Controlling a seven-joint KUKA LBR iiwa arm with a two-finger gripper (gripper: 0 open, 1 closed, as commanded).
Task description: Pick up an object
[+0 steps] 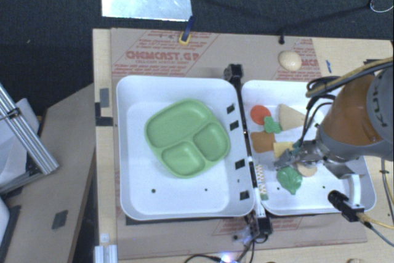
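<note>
1. My gripper hangs low over the right bin, just above the toy food crowded against its left wall. I cannot tell how it is set from this slant.
2. Nearest below it lies the green leafy piece, my likeliest target. It is a lumpy blob with no clear long axis, stretched if anything toward the bin's near edge. Its rounded, bumpy shape could squirt sideways under a pinch.
3. Just beside my tip is a small pale piece, partly hidden by my wrist. I might catch it along with the green one, or nudge both apart.
4. Farther in lies the yellow piece, touching the brown piece, whose long axis runs across the bin. Crowding here leaves little room, so I risk closing on two things or on none.
5. Beyond them sit a small green piece, a red round piece and a cream wedge pointing toward the bin's left wall.
6. In the left bin a green divided plate rests well apart, out of harm.
</note>
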